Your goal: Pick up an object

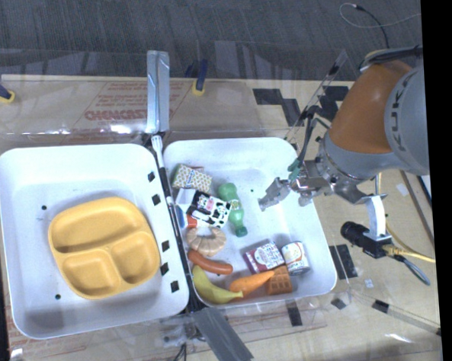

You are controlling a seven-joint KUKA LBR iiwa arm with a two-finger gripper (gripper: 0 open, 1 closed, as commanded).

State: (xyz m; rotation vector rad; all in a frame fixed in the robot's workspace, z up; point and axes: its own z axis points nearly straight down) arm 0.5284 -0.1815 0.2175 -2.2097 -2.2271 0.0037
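Yellow plastic banana [210, 288] lies along the near edge of the right white bin [309, 228], touching an orange toy carrot [254, 282] and red sausage [210, 265]. Judged light, rigid and slick; best pinched across its narrow middle. Grey two-finger gripper [274, 193] hangs above bare floor, well apart, fingers seemingly slightly parted, holding nothing.

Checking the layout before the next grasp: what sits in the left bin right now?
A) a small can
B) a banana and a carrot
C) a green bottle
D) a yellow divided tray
D: the yellow divided tray lies alone in the left bin, while the banana, carrot, green bottle and small can are in the right bin.
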